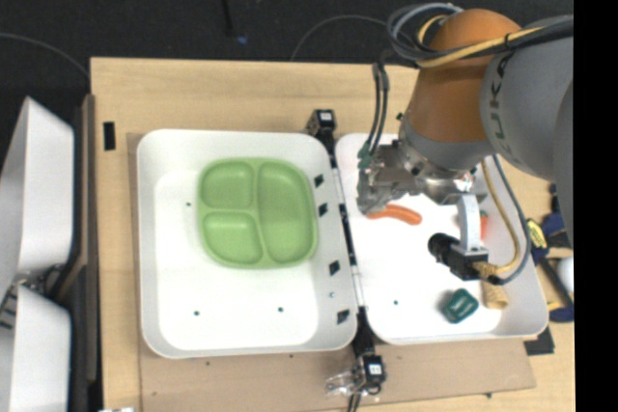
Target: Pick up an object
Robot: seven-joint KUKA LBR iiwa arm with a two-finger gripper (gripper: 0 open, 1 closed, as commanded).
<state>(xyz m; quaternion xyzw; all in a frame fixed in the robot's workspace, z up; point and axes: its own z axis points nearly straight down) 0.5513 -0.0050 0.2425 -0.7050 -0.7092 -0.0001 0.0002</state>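
An orange carrot-shaped object (pixel 398 215) lies in the right bin (pixel 415 318), near its left wall. My gripper (pixel 371 196) hangs over the upper left part of that bin, just left of and above the orange object's end. The wrist hides the part where the two meet, so I cannot tell whether they touch. A small teal block (pixel 460 306) rests near the bin's front right corner, apart from the gripper.
The left bin (pixel 164 304) holds a light green divided plate (pixel 259 211) in its upper middle. The arm's orange band and grey body cover the right bin's back right part. Black clips line the divider between the bins.
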